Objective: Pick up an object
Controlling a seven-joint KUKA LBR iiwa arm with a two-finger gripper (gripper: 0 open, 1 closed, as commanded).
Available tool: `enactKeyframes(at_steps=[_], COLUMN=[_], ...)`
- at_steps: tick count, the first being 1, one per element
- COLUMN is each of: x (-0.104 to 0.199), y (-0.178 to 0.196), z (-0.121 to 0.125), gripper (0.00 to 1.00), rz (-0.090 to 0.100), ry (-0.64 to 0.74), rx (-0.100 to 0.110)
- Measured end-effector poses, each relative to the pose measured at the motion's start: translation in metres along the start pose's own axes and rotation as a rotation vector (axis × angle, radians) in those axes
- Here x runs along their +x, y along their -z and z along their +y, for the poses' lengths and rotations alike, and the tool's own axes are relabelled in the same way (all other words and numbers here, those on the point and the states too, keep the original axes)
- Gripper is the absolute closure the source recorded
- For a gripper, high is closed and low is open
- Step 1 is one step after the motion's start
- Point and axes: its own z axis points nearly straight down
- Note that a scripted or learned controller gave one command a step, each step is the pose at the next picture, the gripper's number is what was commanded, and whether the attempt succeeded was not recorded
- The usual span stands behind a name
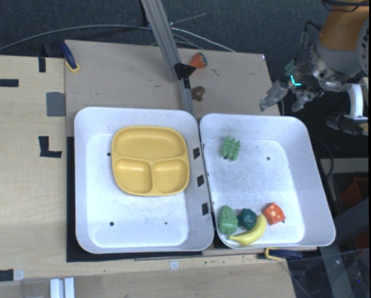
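Gripper [286, 98] hangs past the far right corner of the right bin [309, 166], above the bench rather than over any object. Its fingers look spread apart with nothing between them, though they are small and I read that with some caution.

Nearest the camera, along the right bin's front wall, the pickable things crowd together: a banana [252, 233] lies touching a dark green ball [247, 218], a green lumpy piece [227, 219] sits just beside that, and a red piece [273, 213] lies to their right. I judge that cluster awkward, since fingers closing on one would nudge its neighbours or hit the wall.

Farther back, a small green piece [230, 148] lies alone, well apart from the walls; I would take that one. In the left bin [86, 185] sits a yellow tray [151, 160], too broad to grasp easily.
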Motion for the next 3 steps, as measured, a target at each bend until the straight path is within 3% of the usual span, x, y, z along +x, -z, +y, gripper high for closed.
enactKeyframes(at_steps=[2, 3], x=[-0.012, -0.003], y=[-0.099, -0.159], z=[-0.001, 0.002], gripper=[0.0, 0.0], rz=[0.001, 0.001], ry=[-0.001, 0.0], rx=[0.005, 0.005])
